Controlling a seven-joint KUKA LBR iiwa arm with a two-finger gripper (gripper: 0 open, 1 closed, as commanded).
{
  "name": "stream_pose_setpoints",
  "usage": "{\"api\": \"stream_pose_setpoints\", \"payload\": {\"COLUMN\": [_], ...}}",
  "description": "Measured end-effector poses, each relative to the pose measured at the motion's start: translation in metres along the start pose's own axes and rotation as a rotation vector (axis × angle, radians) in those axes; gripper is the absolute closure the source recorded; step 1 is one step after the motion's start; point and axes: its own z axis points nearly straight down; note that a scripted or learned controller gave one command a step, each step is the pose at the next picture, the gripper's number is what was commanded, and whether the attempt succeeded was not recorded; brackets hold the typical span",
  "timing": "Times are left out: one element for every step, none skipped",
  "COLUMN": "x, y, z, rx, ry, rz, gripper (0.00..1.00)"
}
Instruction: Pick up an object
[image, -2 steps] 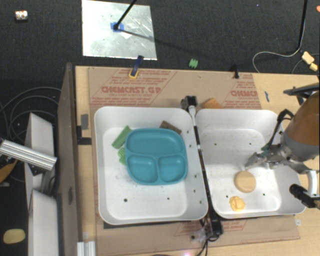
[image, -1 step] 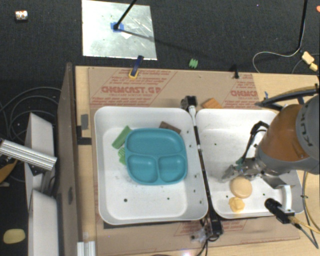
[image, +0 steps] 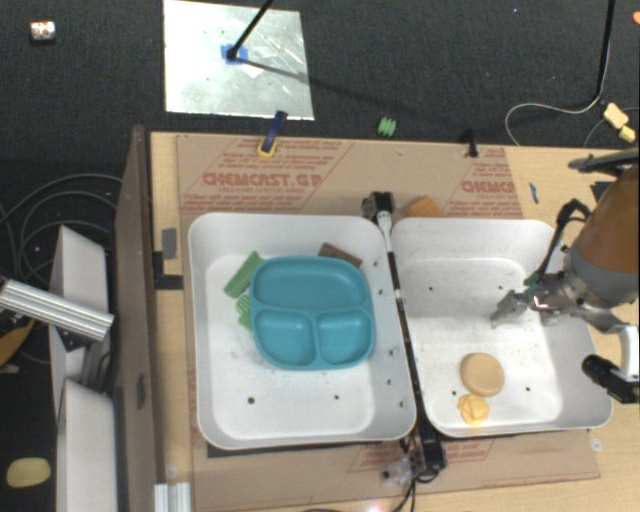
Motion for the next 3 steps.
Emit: {"api": "stream_pose_setpoints", "payload": {"x": [0.084,0.04,0.081], "y": [-0.036,0.04,-0.02], "z": [0.046,0.042,-0.008], "rx": [0.014,0.001,0.007], "ry": [0.011,0.002,0.007], "rz": [-0.009,-0.005,-0.006], "gripper": [0.0,0.0,0.0]}}
